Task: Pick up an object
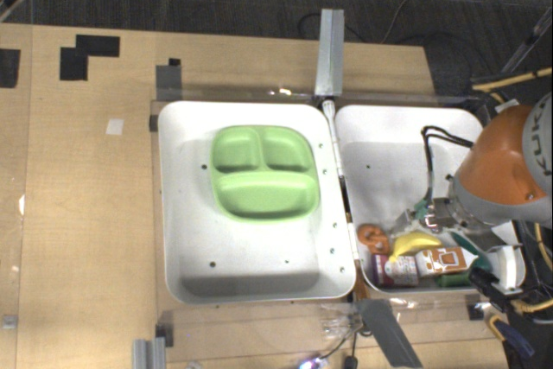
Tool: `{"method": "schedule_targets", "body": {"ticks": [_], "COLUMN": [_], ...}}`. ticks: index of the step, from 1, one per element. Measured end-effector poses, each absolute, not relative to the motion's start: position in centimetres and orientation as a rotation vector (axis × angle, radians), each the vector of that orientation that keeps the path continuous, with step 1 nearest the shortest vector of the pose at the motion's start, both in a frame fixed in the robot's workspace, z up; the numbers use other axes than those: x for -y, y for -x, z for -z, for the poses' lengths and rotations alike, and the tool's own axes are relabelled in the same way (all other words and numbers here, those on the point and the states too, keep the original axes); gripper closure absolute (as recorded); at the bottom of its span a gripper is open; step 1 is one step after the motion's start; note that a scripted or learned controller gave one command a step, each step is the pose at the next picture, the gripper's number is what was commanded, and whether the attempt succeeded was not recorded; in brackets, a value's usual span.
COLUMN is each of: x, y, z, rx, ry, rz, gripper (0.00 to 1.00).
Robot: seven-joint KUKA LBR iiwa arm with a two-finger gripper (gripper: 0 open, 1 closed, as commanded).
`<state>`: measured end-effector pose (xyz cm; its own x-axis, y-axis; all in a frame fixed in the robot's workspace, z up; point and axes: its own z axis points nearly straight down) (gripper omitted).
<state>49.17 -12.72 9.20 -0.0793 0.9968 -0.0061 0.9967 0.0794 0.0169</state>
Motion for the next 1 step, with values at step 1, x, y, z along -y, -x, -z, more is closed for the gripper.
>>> {"method": "schedule_targets", "body": {"ticks": [1], "x": [10.87], "y": [-52.5], "z": [-14.78], "rx": [-2.468], "ry": [-1.937], "rz": [-0.005], "gripper": [0.0]}}
